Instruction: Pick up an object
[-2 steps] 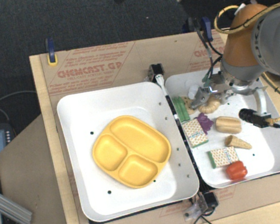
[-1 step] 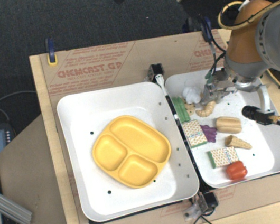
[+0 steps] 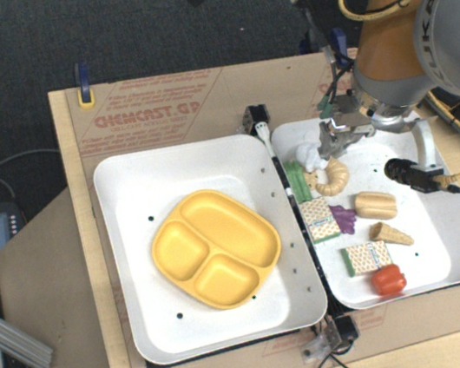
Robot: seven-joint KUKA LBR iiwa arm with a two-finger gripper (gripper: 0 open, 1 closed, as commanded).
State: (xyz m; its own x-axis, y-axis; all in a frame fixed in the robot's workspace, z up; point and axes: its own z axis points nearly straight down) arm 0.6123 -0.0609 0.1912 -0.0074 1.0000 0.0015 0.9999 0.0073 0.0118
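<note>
Right white bin point(image 3: 455, 258) of toys, gripper point(image 3: 332, 141) low beside croissant point(image 3: 331, 178) — finger spread unreadable

Small toy foods point(image 3: 370, 229) – red, tan, purple – scattered in right bin point(image 3: 456, 266).

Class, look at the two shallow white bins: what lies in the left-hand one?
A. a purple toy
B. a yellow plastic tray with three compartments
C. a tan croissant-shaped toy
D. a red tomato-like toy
B: the yellow plastic tray with three compartments lies alone in the left white bin; the small toys lie in the right white bin.
</note>
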